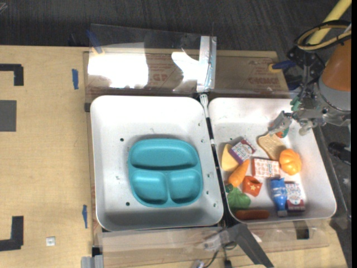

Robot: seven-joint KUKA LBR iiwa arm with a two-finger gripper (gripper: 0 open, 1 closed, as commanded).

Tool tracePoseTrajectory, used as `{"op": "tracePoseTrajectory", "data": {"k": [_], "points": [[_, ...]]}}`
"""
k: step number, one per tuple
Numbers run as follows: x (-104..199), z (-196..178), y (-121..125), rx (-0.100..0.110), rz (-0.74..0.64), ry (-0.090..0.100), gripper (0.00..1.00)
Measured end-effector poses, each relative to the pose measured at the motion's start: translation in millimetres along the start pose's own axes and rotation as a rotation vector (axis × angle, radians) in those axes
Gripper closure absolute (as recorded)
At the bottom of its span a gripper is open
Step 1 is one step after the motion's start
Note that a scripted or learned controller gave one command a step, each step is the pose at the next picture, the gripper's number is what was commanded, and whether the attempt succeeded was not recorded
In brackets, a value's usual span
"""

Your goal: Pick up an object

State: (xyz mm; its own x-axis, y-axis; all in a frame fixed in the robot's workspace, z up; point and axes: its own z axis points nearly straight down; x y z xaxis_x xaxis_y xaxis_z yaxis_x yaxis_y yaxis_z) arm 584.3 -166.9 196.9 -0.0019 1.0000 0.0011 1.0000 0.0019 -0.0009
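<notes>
The tool (pixel 294 116) sits at the upper right of the frame, over the top right corner of the right bin (pixel 326 205). It's small and cluttered there, so I honestly can't tell how it's set, and nothing looks caught in it.

The stuff to pick is all bunched in the lower middle of that bin: toast (pixel 270 144) nearest the tool, an orange (pixel 290 162) just below it, a purple box (pixel 242 149), a carrot (pixel 238 175), a red-and-white carton (pixel 265 167), a blue tube (pixel 278 195) and something green (pixel 239 198) down at the bottom. The left bin (pixel 106 149) just has a teal tray (pixel 165 171).

If I were doing this, I'd go for the toast or the orange, since they're on the edge of the pile with bare bin floor on the upper side. Come straight down, straddle one item only, and stay away from the packed middle, where everything's touching and a grab would probably shove neighbours around. Lift slowly and check that it's really caught.
</notes>
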Motion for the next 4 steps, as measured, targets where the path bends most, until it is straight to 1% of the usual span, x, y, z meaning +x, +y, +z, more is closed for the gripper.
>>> {"op": "tracePoseTrajectory", "data": {"k": [1,2,3,4], "points": [[0.0,0.0,0.0,0.0,0.0,0.0,0.0],[15.3,97.8,5.1,-0.006,0.284,-0.001,0.0],[2.9,106.2,60.4,0.002,0.094,-0.004,0.0],[-9.5,110.4,75.7,0.038,0.196,0.007,0.0]]}}
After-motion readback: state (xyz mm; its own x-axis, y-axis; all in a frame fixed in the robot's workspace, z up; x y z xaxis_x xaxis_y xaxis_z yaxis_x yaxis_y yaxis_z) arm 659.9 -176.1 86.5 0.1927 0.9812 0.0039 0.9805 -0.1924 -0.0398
